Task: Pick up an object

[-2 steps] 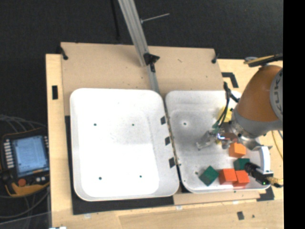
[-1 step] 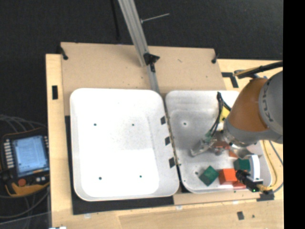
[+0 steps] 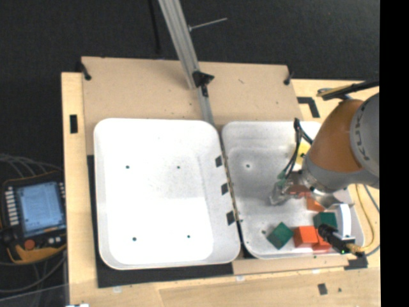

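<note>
My gripper hangs low over the middle of the right bin, beneath the orange band of the arm. A green block lies near the bin's front wall, just below the gripper. To its right sits an orange block, and a darker green block lies further right. A small orange piece shows right beside the gripper, partly covered by the wrist. No object is seen between the fingers.
The left bin lies alongside the right one, with a few dark specks on its floor. A metal pole slants up from the bins' back edge. A handheld screen unit sits at the far left, off the bench.
</note>
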Available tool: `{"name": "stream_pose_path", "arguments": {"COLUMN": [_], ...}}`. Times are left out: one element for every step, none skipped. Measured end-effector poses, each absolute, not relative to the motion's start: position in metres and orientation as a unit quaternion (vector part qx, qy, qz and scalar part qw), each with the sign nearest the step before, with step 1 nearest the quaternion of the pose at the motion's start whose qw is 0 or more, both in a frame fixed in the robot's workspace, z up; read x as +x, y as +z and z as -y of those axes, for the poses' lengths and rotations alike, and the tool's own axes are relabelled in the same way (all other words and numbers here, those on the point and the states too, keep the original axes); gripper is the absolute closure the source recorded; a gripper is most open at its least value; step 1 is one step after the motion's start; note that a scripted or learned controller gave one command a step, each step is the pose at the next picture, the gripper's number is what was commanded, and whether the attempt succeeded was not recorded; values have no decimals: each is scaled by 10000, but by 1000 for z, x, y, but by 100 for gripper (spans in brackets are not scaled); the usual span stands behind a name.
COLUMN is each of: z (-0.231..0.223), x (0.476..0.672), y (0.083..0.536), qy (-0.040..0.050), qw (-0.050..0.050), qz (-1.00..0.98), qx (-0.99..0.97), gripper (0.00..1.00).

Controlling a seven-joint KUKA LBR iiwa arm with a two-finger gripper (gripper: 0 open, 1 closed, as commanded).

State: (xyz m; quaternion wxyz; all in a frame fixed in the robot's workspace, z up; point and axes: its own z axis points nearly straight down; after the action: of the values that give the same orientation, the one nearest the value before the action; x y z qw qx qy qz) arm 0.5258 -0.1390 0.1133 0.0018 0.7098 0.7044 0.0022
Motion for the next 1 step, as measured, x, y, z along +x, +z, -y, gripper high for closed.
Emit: {"name": "stream_pose_path", "arguments": {"z": [140], "x": [525], "y": [157], "qy": [16], "qw": [25], "qz": [-7067], "qx": [7075], "gripper": [100]}}
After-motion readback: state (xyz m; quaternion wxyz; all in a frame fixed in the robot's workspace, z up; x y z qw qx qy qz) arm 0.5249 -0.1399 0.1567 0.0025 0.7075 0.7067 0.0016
